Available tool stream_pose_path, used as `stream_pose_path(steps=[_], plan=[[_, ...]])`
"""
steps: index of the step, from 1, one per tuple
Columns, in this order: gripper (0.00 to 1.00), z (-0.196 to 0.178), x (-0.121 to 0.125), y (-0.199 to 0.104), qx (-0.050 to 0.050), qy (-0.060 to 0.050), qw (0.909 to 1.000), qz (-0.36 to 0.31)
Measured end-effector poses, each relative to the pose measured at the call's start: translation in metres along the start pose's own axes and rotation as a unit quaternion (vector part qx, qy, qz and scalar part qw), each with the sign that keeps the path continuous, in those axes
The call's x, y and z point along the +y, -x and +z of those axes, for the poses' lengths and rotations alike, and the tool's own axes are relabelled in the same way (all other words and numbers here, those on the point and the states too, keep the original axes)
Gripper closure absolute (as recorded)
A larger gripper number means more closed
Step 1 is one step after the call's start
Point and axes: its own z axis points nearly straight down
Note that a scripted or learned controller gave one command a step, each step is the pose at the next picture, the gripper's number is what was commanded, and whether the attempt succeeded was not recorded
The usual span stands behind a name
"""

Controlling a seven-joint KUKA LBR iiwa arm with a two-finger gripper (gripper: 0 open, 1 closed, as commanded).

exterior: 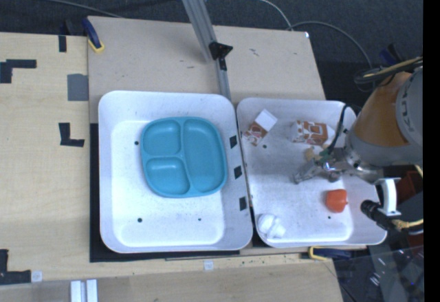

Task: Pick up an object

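Pale wooden surface (pixel 41 156) seen from above, carrying two shallow white bins side by side, with dark carpet and loose cables behind. In the left bin (pixel 113 225) lies a light blue plate (pixel 183 156) with three compartments. In the right bin (pixel 275 156) are several small things: a white and brown packet (pixel 260 126) near the far left corner, a red and white patterned wrapper (pixel 311 132) towards the far right, a white crumpled lump (pixel 270 225) in the near left corner, and an orange block (pixel 336 200) near the right wall.

A grey arm with an orange band reaches in from the right. Its gripper (pixel 311 171) sits low in the right bin, pointing left, between the wrapper and the orange block and apart from both. Whether its fingers are spread or closed cannot be told at this size, and nothing is visibly held.

No object is lifted yet. For a good pick, the orange block looks the likeliest target: compact, solid and standing alone. The gripper should centre over it, come straight down and stay off the bin wall beside it.
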Motion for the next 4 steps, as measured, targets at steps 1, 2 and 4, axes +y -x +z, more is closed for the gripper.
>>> stream_pose_path(steps=[1, 2, 4], plan=[[1.0, -0.011, 0.0, -0.001, 0.001, 0.0, 1.0, -0.001], [1.0, -0.058, -0.005, -0.008, 0.001, 0.001, 1.0, 0.0], [1.0, -0.154, 0.007, -0.008, 0.0, 0.002, 1.0, 0.0]])
